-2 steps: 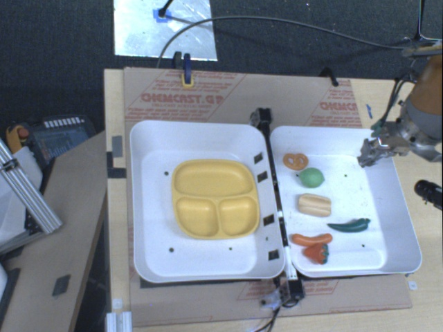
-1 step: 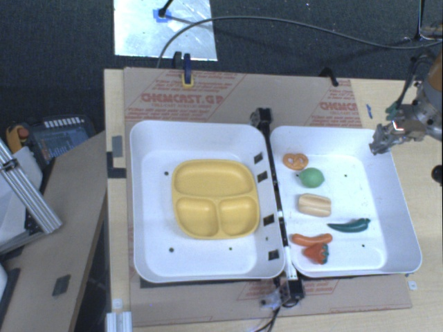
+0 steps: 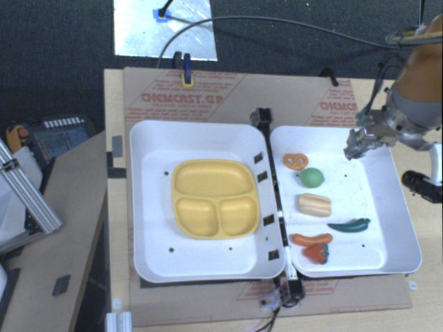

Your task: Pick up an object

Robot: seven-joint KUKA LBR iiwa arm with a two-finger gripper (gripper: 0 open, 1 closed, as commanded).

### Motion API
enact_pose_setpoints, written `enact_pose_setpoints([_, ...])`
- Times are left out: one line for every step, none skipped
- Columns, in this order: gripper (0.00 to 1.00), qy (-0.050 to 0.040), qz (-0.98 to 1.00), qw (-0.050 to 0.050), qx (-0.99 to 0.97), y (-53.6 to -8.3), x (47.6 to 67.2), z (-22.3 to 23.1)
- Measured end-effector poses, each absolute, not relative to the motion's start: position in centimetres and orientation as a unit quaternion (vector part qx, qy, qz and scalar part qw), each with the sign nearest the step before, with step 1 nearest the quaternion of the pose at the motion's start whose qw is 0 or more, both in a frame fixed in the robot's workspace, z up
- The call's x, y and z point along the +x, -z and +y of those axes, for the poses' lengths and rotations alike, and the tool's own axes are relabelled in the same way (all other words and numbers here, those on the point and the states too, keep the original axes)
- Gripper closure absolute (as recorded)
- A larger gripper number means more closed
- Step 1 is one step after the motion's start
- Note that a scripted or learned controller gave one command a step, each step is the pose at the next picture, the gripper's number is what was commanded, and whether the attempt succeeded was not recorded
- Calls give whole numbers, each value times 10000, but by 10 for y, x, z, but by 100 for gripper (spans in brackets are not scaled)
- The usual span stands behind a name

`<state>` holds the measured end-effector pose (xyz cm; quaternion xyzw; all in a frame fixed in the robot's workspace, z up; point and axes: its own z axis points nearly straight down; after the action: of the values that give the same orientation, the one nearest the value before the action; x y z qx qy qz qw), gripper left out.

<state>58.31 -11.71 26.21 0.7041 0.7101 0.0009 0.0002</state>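
Note:
The right bin (image 3: 394, 206) holds several toy foods in a column: an orange slice (image 3: 295, 161), a green ball (image 3: 312, 178), a tan bread roll (image 3: 314, 204), a dark green pepper (image 3: 349, 225), an orange sausage (image 3: 311, 239) and a small red piece (image 3: 317, 253). My gripper (image 3: 358, 146) hangs over the bin's far right part, to the right of the orange slice and apart from every food. Nothing shows between its fingers.
The left bin (image 3: 149, 185) carries a yellow three-compartment tray (image 3: 213, 198). A black divider strip (image 3: 271, 192) runs between the bins. A cable (image 3: 277, 23) arcs over the back of the bench. Metal clutter sits off the bench at left.

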Motion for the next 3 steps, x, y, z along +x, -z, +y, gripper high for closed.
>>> enact_pose_setpoints([100,-11,7101,3,7041,-252,582,-73])
enact_pose_setpoints([100,-13,7102,4,7040,-245,593,-24])
enact_pose_setpoints([100,-11,7105,-3,7037,-233,600,26])
